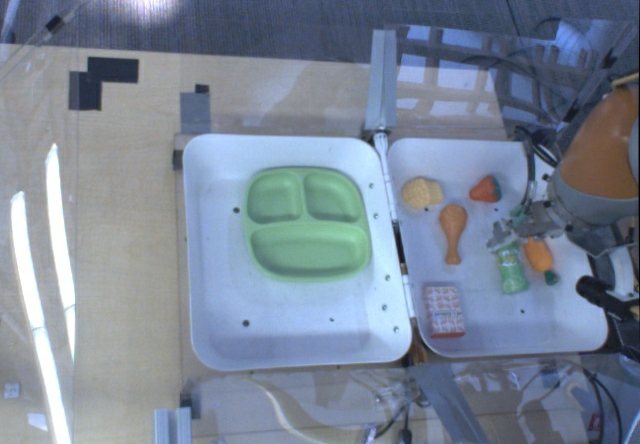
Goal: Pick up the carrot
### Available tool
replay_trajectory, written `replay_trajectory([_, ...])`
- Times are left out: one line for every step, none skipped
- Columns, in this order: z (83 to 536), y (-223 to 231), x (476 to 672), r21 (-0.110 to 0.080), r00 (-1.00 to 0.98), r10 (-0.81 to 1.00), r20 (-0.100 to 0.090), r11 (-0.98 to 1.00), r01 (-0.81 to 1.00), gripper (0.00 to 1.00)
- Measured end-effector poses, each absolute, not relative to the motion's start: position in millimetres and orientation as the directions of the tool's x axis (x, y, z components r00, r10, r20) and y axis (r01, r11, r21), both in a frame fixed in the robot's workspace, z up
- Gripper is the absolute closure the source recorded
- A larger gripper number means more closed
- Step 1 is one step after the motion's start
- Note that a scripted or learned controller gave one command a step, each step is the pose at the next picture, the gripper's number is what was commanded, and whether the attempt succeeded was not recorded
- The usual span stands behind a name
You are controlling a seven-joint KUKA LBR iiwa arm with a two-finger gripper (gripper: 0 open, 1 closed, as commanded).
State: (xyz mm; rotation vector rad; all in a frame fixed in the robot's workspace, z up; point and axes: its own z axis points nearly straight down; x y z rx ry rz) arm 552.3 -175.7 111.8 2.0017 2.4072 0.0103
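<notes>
Carrot (539, 255) in right bin (590, 332) beside green bottle (512, 270), claw (520, 224) state unclear, green tray (306, 224) in left bin (215, 262).

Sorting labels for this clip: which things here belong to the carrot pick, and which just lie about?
Job:
carrot
end effector
right bin

Lying about:
green plate
left bin
drumstick
strawberry
green bottle
yellow ball
pink pack
</notes>
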Motion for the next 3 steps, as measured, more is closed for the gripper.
replay_trajectory([190,-110,536.9,0.007,-0.162,0.987,-0.002,0.162,0.987,1.00])
replay_trajectory([233,-69,498.4,0.005,-0.040,0.999,0.000,0.040,0.999,1.00])
replay_trajectory([224,-52,499.1,0.003,0.319,0.948,0.001,-0.319,0.948,1.00])
